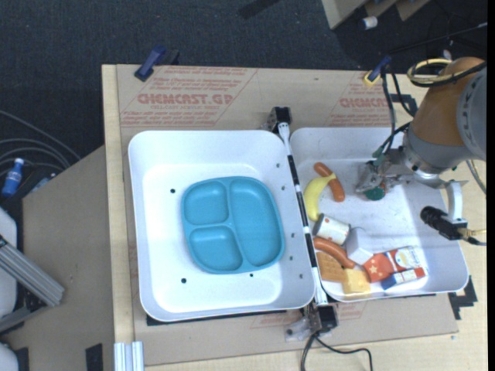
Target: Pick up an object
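Note:
My gripper (373, 181) is low in the upper middle of the right bin (433, 280), reaching in from the right. A small teal object (377, 194) lies right at its tip; whether it is gripped cannot be made out. To the gripper's left lie a yellow banana (313, 195) and a small orange-red sausage (336, 188). Another short sausage (322, 169) sits just above the banana. Nearer the front lie a white cylinder with a red band (332, 229), a long sausage (335, 252), a slice of bread (334, 268), a yellow wedge (356, 283) and a red and white carton (394, 266).
The left bin (155, 207) holds a blue divided plate (231, 224). A ridge with black clips (298, 199) separates the two bins. The arm's grey body and orange band (445, 110) overhang the right bin's far right corner. Cables hang by the bench's right edge.

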Controlling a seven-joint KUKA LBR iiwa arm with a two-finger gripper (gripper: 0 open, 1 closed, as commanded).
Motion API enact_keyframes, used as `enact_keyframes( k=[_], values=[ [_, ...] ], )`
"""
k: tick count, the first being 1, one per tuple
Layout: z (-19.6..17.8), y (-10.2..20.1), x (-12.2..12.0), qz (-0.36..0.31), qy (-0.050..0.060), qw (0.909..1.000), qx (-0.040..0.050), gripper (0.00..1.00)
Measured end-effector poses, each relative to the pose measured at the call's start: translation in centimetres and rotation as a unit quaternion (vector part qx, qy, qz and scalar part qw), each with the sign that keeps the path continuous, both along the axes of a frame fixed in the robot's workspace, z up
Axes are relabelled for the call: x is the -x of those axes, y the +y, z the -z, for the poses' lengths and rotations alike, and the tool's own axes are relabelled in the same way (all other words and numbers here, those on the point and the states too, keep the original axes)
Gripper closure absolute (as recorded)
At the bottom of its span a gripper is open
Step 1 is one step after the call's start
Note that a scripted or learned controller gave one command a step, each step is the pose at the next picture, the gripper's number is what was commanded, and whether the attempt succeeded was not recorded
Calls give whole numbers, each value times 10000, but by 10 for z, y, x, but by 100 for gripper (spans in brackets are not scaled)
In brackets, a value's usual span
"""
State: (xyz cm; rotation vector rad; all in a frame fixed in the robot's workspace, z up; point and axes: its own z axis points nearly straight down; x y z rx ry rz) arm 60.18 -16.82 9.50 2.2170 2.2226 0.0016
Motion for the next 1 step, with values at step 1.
enact_keyframes(
  k=[1],
  values=[
    [-139,89,65,1,-2,10000,-9,100]
  ],
)
